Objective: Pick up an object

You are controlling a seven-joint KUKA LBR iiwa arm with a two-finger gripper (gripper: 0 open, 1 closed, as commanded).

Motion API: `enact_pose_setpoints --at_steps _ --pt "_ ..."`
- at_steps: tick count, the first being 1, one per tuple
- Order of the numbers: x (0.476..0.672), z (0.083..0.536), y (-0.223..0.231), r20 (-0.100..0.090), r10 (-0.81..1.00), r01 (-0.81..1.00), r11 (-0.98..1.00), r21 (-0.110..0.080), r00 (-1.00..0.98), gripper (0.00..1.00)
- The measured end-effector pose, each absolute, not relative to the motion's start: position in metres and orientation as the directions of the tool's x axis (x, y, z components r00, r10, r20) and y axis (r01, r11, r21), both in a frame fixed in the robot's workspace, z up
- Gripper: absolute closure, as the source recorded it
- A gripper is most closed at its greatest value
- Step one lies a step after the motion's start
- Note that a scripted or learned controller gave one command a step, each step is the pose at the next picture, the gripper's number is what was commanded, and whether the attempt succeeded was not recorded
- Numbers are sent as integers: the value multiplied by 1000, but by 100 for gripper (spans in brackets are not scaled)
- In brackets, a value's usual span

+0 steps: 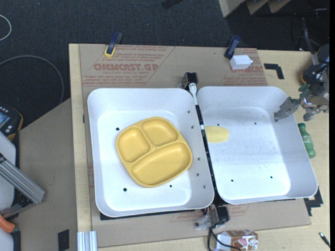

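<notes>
A yellow divided plate lies in the left bin, near its middle. A small flat pale yellow piece rests in the right bin, close to its left wall. My gripper hangs over the right bin's upper right corner, far from both yellow things. Its fingers are spread open with nothing between them.
A slim green object lies along the right bin's right rim, just below the gripper. A white block and clamps sit on the cardboard behind the bins. Cables and a small box lie at the front edge.
</notes>
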State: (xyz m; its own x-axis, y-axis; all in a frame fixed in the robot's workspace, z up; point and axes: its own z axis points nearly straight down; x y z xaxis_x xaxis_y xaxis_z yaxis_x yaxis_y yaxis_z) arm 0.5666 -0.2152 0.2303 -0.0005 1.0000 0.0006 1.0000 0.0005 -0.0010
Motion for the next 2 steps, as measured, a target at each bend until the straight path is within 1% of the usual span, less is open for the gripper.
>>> enact_pose_setpoints --at_steps 1,2 --pt "520 433 -155 -4 1000 1000 7 20 -7 0" --pt "478 542 -158 -4 1000 1000 2 12 -2 0"
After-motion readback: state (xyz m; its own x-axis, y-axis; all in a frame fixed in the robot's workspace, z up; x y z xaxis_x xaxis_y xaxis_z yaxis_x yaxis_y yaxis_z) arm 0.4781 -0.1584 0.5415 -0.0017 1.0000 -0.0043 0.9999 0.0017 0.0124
